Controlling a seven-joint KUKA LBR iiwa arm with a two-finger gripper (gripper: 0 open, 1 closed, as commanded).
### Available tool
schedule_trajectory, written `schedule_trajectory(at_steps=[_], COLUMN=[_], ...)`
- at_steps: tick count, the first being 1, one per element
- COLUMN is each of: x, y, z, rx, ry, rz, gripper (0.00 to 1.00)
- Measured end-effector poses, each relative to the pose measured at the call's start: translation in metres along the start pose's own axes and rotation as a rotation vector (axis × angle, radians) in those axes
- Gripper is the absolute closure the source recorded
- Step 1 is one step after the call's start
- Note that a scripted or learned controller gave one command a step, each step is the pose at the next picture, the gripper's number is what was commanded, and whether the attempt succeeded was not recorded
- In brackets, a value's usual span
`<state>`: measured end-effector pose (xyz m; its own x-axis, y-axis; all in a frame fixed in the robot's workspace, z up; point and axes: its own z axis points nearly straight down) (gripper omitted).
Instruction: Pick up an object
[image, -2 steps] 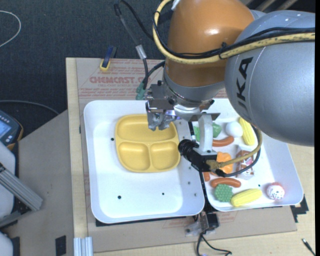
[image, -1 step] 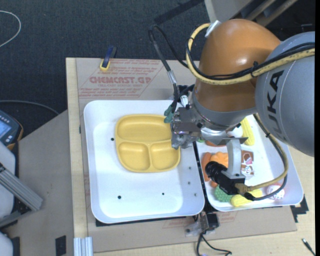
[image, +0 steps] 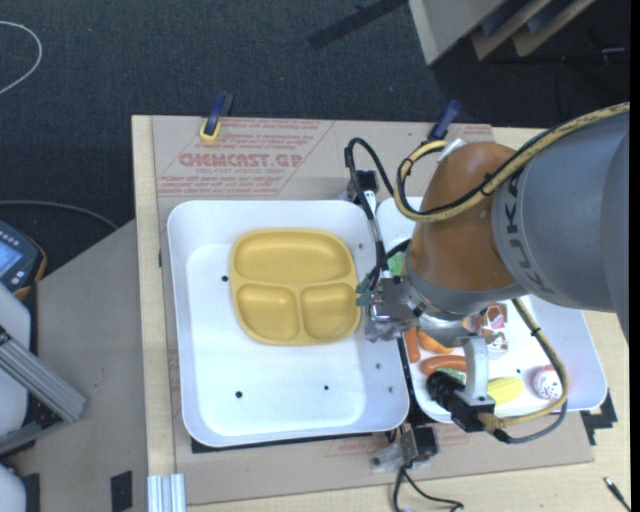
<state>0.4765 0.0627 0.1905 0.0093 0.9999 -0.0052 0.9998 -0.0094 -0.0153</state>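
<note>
Yellow plastic tray, three compartments, lies flat in left bin, toward far right part, hollows up. Right bin holds jumble of small items: orange carrot-like piece, yellow piece, pinkish round item, mostly hidden under arm. Gripper low over divide between bins, just beside tray's right edge. Finger state: cannot tell, wrist blocks view. Nothing visibly held. Judgement: arm lowered at tray's rim, likely seeking edge grasp there.
</note>
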Motion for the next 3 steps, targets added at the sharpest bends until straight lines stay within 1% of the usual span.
schedule_trajectory(at_steps=[1,2,3], x=[-0.027,0.009,0.077], y=[0.001,-0.001,0.001], z=[-0.230,-0.051,-0.075], rx=[-0.034,0.002,-0.017], ry=[0.007,0.004,0.007], rz=[-0.010,-0.010,-0.017], gripper=[1.00,1.00,1.00])
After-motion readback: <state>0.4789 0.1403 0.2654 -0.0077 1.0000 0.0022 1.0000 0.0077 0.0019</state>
